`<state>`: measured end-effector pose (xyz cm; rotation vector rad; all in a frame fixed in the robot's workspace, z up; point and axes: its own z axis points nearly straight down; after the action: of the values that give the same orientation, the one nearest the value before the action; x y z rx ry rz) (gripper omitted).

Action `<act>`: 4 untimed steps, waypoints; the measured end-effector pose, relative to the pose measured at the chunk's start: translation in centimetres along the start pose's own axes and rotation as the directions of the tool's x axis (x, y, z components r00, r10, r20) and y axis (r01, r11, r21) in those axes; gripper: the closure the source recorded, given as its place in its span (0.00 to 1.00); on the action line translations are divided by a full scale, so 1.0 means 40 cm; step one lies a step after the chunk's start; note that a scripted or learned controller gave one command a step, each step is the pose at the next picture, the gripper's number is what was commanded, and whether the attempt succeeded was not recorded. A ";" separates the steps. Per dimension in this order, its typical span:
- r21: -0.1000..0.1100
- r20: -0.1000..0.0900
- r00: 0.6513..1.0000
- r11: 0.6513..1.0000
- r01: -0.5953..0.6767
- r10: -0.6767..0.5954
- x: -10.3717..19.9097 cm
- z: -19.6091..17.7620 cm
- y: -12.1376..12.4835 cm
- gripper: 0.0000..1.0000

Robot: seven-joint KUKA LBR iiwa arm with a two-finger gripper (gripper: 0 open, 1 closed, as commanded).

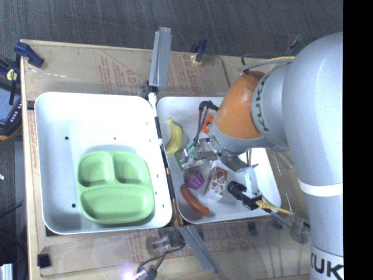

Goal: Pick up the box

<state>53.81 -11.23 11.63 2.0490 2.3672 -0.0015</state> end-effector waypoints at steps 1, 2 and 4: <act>0.000 0.001 1.000 1.000 0.001 -0.001 0.000 0.000 0.000 0.00; 0.002 -0.007 1.000 1.000 -0.023 0.023 -0.060 0.053 0.129 0.00; 0.000 -0.008 0.999 0.999 0.034 -0.034 -0.058 0.025 0.020 1.00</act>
<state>54.95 -13.41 10.66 2.0124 2.4062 0.0070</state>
